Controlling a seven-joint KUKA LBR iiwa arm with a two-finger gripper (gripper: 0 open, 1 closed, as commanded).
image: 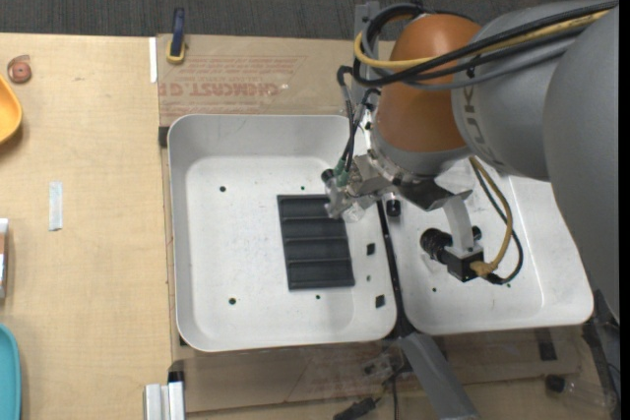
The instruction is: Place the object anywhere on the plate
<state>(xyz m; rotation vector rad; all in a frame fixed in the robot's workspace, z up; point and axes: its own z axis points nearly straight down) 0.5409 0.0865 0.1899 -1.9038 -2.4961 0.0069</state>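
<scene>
The gripper hangs over the black ribbed plate in the left bin; the wrist hides its fingers, so I cannot tell their opening

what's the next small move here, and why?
Probably a short shift further over the dark ridged plate in the left bin. The gripper sits at the plate's upper right corner, so anything released now could land on the edge or off it. I can't tell whether an object is actually held.

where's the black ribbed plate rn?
Black ribbed plate lies flat in the left bin, right of centre, just below-left of the gripper.
</scene>
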